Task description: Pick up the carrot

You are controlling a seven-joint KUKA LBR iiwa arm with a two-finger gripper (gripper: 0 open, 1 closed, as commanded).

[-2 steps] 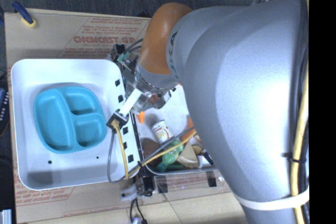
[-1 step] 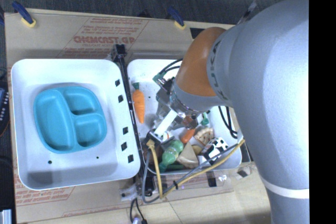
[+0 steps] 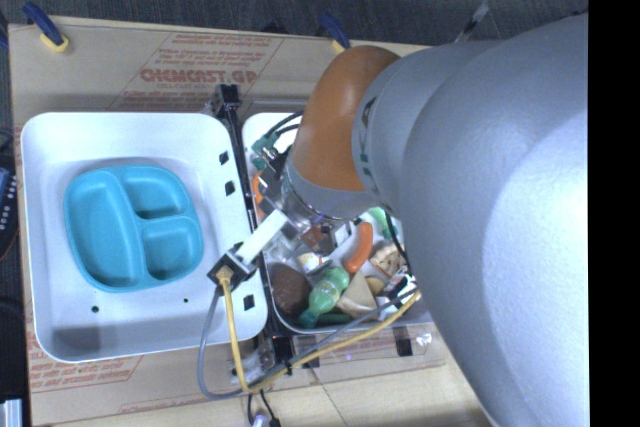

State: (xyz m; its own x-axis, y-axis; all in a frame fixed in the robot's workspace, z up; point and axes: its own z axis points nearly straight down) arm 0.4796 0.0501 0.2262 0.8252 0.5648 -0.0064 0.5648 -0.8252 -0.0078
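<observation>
- Arm [image 3: 480, 215]: grey body with an orange band, reaching in from the right and covering most of the right bin [image 3: 290, 320].
- Gripper [image 3: 318, 237]: down low inside the right bin, among the items there; whether it is released or clenched cannot be told.
- Carrot [image 3: 360, 248]: orange, lying tilted in the right bin, just beside the gripper, among other play-food pieces.
- Near the carrot: a green piece [image 3: 326, 294] and a brown piece [image 3: 290, 287].
- Left bin [image 3: 60, 335]: holds a blue divided tray [image 3: 133, 225], well apart from the carrot.
</observation>
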